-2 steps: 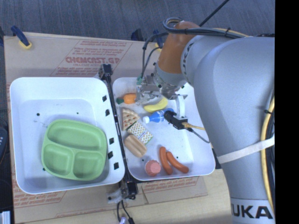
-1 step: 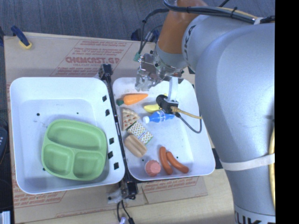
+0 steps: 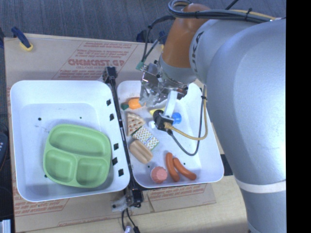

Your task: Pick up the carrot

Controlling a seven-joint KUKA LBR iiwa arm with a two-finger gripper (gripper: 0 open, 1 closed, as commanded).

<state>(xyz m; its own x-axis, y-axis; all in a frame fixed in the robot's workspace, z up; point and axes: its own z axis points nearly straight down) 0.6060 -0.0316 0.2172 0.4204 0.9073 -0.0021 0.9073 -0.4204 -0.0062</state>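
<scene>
The carrot [image 3: 133, 103], a small orange piece with a green tip, lies at the back left of the right bin [image 3: 210, 144], close to the divider. My gripper [image 3: 151, 99] hangs low over the bin's back, just right of the carrot and very close to it. Whether it touches the carrot is hidden by the wrist and the cables.
The right bin also holds a waffle-like cracker [image 3: 134, 123], a patterned block [image 3: 146, 138], a bun [image 3: 140, 152], two sausages [image 3: 179, 168], a pink round piece [image 3: 158, 174] and a blue piece [image 3: 176, 117]. A green divided plate [image 3: 77, 155] lies in the left bin [image 3: 29, 106].
</scene>
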